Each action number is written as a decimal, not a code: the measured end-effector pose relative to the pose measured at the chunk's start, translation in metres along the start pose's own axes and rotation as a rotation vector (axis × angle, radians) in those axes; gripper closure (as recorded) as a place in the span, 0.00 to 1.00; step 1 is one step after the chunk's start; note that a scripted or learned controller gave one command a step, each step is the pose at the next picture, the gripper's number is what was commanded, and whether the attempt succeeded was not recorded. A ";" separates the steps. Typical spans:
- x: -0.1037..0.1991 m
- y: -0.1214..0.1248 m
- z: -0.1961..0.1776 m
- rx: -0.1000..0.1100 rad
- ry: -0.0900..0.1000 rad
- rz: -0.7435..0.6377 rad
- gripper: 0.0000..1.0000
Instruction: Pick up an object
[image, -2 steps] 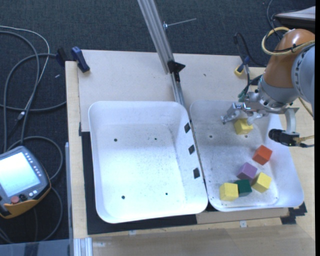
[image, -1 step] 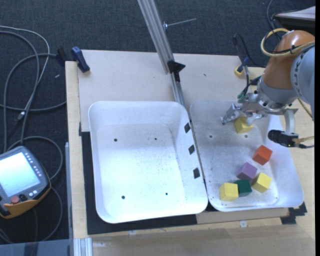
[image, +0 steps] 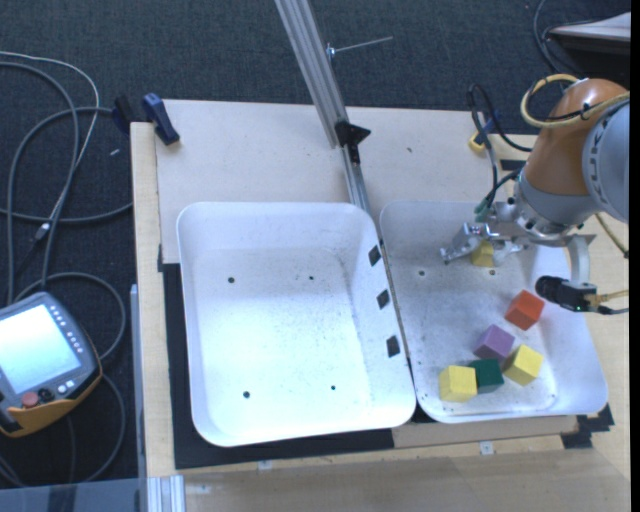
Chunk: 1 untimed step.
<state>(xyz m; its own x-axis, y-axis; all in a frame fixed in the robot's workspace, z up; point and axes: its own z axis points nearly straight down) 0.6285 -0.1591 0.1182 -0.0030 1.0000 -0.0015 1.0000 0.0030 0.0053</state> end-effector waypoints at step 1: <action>0.021 -0.056 0.020 0.013 0.005 0.004 0.00</action>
<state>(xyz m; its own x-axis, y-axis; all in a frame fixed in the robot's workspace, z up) 0.5728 -0.1384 0.0983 0.0007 1.0000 0.0035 1.0000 -0.0006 -0.0077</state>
